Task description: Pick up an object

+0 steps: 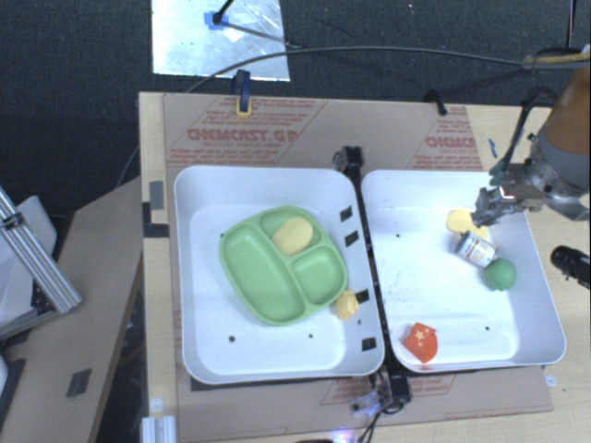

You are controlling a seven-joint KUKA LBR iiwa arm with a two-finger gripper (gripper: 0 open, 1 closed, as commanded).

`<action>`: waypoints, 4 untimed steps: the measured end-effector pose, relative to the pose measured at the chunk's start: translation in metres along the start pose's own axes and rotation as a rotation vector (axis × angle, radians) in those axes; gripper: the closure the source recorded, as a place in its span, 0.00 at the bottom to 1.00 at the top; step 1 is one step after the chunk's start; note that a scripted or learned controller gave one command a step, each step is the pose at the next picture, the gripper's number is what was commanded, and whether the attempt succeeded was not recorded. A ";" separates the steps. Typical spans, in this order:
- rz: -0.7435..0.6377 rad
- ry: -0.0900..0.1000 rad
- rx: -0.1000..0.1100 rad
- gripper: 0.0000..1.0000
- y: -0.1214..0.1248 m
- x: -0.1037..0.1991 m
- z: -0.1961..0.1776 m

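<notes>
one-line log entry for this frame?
claw: over right bin, by yellow object | grip: cannot tell | right bin also: small can, green ball, red object | left bin: green tray

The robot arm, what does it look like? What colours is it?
The arm is mostly grey and rounded, like a thick pipe, with a tan-orange section higher up near the picture's right edge. At its end sits a smaller gripper, dark grey with some pale, shiny bits. A thin dark cable curves beside it above the bench. I can't make out any writing or markings on it.
</notes>
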State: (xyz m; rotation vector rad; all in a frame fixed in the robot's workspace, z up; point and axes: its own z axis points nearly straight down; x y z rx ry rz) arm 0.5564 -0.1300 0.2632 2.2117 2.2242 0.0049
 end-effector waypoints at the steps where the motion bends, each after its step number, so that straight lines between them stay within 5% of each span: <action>1: -0.004 0.002 0.003 1.00 0.009 0.050 -0.003; 4: -0.003 0.002 0.003 1.00 0.034 0.199 0.020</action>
